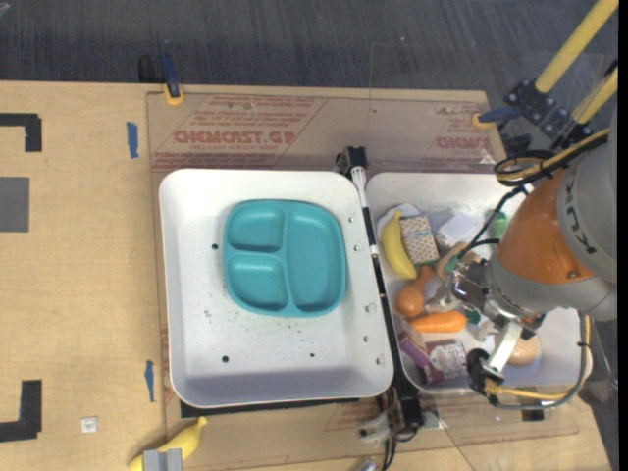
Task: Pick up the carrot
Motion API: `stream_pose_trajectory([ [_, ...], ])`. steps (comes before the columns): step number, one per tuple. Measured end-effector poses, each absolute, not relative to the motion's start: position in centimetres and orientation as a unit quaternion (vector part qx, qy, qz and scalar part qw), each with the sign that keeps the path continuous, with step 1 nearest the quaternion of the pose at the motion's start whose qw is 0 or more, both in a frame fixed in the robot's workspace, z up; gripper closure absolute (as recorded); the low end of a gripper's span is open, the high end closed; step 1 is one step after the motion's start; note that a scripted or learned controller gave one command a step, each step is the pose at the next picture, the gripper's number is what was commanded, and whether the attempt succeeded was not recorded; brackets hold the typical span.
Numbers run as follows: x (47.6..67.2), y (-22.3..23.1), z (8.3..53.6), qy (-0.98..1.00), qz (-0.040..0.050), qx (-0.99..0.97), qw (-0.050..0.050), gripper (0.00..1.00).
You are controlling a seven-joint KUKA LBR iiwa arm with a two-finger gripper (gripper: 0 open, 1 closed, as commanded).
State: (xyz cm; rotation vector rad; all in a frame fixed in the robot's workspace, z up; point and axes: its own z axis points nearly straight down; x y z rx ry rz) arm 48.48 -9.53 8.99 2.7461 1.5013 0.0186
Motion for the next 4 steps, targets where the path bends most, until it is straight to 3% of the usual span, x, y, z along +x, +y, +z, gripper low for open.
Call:
stream_pose_trajectory([
  [2,48.52,-9.39,8.98,0.443,0.0074,0.896,0.008,0.00],
  [3,48.19,-9.54,8.95,0.522,0.0021,0.853,0.002,0.00],
  [4,48.50,-9.36,8.97,0.434,0.0074,0.901,0.009,0.00],
])
